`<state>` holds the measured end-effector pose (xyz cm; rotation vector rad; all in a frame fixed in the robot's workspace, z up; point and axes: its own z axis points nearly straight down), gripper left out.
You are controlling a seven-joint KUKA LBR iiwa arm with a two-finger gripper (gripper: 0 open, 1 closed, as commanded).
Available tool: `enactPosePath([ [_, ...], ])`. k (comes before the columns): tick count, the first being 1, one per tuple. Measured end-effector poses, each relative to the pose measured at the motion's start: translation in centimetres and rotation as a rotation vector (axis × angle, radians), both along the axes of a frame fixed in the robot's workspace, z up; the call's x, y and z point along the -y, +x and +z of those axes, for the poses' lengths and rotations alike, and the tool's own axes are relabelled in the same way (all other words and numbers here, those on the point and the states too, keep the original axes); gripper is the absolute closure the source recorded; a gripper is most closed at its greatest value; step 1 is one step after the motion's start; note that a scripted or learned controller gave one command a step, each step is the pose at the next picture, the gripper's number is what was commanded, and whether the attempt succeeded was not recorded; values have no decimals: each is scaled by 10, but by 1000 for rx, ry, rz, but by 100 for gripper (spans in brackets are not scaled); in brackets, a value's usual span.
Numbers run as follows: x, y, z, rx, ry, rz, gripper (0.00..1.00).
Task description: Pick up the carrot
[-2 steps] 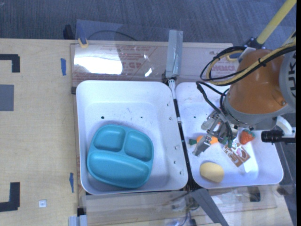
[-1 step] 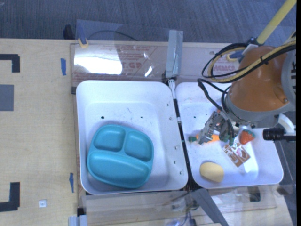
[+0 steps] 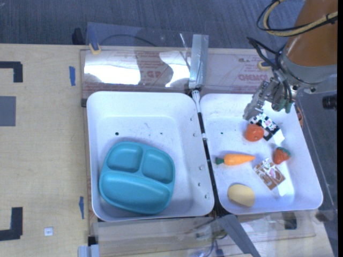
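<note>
Two bins; carrot (image 3: 236, 159) lying in right bin (image 3: 308, 197); gripper (image 3: 256, 110) above tomato (image 3: 254, 133), grip state unclear

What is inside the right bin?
In the right bin: a carrot, tomato, strawberry, lemon and two small packets. The hand hides the spot beneath it.

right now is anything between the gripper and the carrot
Nothing lies directly on the line. The gripper hovers over the right bin's far end; the carrot lies in open floor nearer the camera, with an orange-red toy just beside the path.
</note>
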<state>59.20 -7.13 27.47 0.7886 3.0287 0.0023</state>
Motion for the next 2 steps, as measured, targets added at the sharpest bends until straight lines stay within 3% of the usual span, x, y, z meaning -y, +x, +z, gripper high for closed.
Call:
enactPosePath([
  [1, -1, -1, -3, -6, 1, 2, 0],
  [2, -42, -8, -94, -17, 3, 36, 0],
])
